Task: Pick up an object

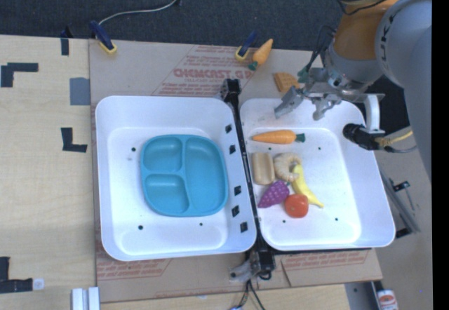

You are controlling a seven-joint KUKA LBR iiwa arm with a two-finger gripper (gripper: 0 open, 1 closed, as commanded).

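My gripper [303,106] sits above the far edge of the right bin [365,221], fingers spread apart w/ nothing between them. One finger [284,105] points toward the bin divider, the other [321,111] is nearer the arm. The arm [382,21], grey w/ orange band, enters from the right.

Pickable objs are all in the right bin, left half:
- carrot [273,137]: lies flat, crosswise, just below my gripper, not touching it
- bread piece [262,168]: near the divider, beside a pale round obj [285,163]
- banana [305,189]: slanted, touching the pale obj
- purple grapes [273,194]: just beside the tomato [297,207]

The left bin [116,231] holds a blue compartment tray [184,175], flat, centred.

Behind the bins on the cardboard [161,73]: a small tan item [284,81] near my gripper; orange/blue clamps [254,52] at the board edge
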